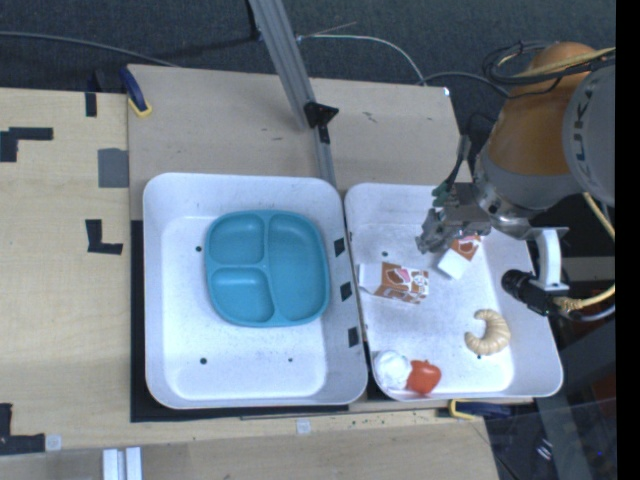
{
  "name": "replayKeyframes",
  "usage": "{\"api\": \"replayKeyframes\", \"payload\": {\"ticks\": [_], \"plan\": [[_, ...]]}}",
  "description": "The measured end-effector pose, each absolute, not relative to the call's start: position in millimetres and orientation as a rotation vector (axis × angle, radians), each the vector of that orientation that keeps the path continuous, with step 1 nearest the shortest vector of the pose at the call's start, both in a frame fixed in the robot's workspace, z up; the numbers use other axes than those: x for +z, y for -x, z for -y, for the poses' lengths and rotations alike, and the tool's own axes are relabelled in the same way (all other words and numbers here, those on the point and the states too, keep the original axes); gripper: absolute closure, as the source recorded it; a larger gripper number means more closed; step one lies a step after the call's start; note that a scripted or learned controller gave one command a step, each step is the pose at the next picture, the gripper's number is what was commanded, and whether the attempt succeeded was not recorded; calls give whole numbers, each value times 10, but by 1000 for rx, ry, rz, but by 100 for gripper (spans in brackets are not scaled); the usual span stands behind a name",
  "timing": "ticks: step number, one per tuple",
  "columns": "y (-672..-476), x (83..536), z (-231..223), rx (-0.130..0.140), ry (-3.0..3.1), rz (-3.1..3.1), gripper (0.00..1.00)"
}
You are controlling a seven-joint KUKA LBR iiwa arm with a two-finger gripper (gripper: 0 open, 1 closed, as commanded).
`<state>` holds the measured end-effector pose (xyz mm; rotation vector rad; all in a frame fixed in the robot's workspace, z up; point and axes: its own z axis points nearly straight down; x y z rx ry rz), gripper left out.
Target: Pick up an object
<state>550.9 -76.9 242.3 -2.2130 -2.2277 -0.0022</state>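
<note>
So the arm comes in from the right and its gripper (447,230) is hanging over the upper part of the right bin (530,373). Honestly can't tell what the gripper is doing, it's just a dark clump from this angle. A small white and red box (459,259) sits right under and beside it, at its lower right, and I can't make out whether they're touching.

Everything else relative to that right bin: a brown and white packet (400,283) lies flat around the middle, a bit toward the left wall. A croissant (488,331) sits at the lower right. Down in the lower left corner there's a red tomato-looking thing (425,377) pressed up against a white lump (394,369).

Just left of the right bin is the left bin (170,358), with a teal divided plate (268,268) lying in its upper middle.
</note>
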Motion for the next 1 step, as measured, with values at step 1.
{"api": "replayKeyframes", "payload": {"ticks": [1], "plan": [[-5469,2491,215,-1,2212,2228,100]]}}
